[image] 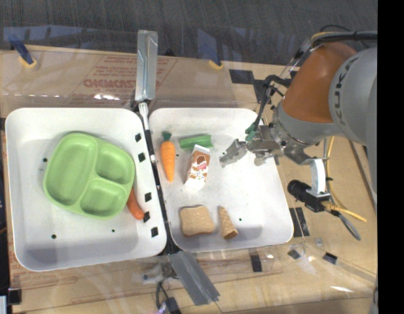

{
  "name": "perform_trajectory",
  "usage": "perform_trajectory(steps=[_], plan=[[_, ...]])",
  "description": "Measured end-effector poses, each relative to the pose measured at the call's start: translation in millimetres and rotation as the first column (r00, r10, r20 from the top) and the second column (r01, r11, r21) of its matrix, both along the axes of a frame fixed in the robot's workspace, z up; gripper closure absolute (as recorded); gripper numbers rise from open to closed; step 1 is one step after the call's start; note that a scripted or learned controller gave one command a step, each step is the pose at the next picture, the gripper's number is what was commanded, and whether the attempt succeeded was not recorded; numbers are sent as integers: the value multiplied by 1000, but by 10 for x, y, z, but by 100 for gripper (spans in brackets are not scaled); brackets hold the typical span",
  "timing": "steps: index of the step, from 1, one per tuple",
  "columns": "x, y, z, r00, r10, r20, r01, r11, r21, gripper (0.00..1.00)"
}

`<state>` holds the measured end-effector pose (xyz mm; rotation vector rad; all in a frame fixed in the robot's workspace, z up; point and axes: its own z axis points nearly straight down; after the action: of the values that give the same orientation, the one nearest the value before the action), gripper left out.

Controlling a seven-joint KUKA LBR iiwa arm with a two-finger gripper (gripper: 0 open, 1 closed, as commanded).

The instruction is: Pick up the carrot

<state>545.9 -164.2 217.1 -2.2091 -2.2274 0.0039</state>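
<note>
Claw [233,152] with fingers apart and nothing between them, over the right bin [275,205], well apart from the carrot [168,159].

Carrot: orange, tapered, with a green top. It lies lengthwise just beside the right bin's left wall, top pointing away from the camera, the milk carton [198,167] just to its right and a green vegetable piece [195,140] near its top. A second orange piece [135,205] lies in the left bin against the green plate [89,173]; I judge the one by the carton to be the likelier target. To do this well, the claw should probably travel toward that left wall, line its fingers across the carrot's thick upper half, and descend clear of the carton and the wall before closing.
</note>
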Motion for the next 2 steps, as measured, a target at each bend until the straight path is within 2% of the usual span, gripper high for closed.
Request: perform_trajectory(steps=[1, 2], plan=[[351, 776, 430, 969, -246, 2, 246, 969, -2, 0], [652, 1024, -274, 994, -111, -2, 111, 994, -1, 0]])
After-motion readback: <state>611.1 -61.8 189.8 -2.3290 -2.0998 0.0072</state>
